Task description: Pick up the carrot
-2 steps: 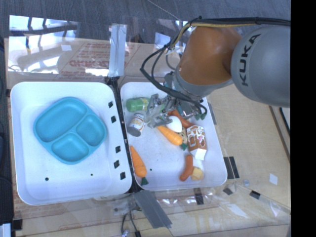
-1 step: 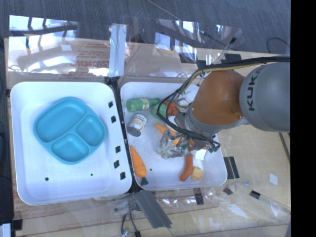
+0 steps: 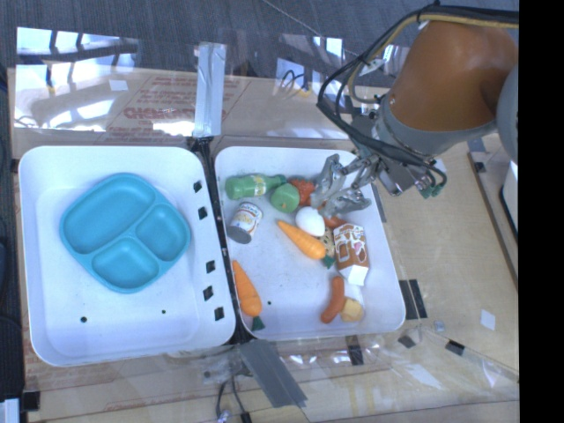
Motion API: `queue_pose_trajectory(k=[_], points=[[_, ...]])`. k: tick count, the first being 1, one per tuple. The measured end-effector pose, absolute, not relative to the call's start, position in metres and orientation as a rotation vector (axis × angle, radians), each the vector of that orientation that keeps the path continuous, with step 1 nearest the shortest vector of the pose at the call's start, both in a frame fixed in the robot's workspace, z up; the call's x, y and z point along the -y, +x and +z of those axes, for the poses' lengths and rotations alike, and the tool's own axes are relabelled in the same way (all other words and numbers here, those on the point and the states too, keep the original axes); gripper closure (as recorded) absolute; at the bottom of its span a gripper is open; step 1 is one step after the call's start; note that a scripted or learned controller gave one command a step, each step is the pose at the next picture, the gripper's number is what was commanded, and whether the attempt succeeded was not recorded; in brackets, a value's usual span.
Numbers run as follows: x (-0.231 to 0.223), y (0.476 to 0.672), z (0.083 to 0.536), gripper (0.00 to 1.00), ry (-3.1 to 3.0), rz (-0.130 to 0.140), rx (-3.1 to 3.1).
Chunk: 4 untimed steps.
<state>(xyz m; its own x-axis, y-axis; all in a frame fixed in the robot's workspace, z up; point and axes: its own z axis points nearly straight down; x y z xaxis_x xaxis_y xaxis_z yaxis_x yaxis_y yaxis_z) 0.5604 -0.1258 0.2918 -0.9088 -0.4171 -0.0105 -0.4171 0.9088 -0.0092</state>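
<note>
An orange carrot [image 3: 301, 239] lies slanted in the middle of the right bin [image 3: 291, 324], just below a white egg [image 3: 309, 221]. A second carrot [image 3: 248, 293], with a green stub, rests against that bin's left wall near the front. My gripper [image 3: 340, 189] hovers over the bin's back right part, above and to the right of the egg, about a hand's width from the middle carrot. Its fingers look open, and I see nothing between them.
Around the gripper lie a green vegetable [image 3: 284, 197], a red item [image 3: 304, 188], a yellow-green piece [image 3: 246, 185], a small can [image 3: 245, 222], a printed carton [image 3: 351, 245] and a sausage [image 3: 333, 300]. The left bin [image 3: 53, 324] holds a blue divided plate [image 3: 126, 230].
</note>
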Motion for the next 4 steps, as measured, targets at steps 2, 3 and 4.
queue_pose_trajectory(k=[2,3,4], points=[[0.087,0.500,0.196,1.00,-1.008,-0.004,-2.968],[0.132,0.517,0.330,1.00,-1.183,-0.015,-2.900],[0.113,0.539,0.092,1.00,-0.960,0.000,-2.990]])
